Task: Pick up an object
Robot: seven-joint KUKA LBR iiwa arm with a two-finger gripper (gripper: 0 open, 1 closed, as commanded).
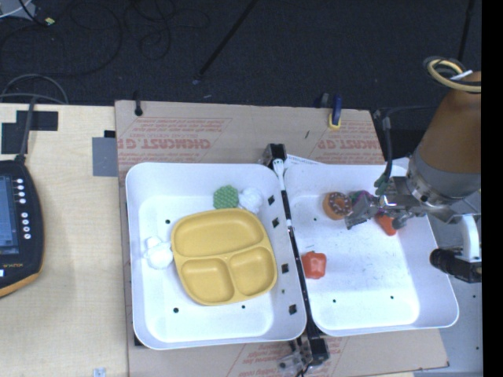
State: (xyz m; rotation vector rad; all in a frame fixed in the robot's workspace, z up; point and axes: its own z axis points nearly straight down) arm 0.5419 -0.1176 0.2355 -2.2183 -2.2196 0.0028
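The right bin [409,305] holds a red-orange block [313,265] near its left wall and a round brown, speckled object [338,205] at its upper left. My gripper [376,212] hangs over the upper middle of this bin, just right of the brown object. A small orange-red piece [387,225] shows right at the gripper; whether it sits between the fingers or lies on the bin floor beneath cannot be told. The arm's orange band [456,132] rises at the right.
The left bin [145,289] carries a yellow three-compartment tray [222,255], a green scrubby object [226,197], a white lump [251,200] and another white lump [157,252]. A divider ridge [284,234] separates the bins. A pendant [16,226] lies at far left.
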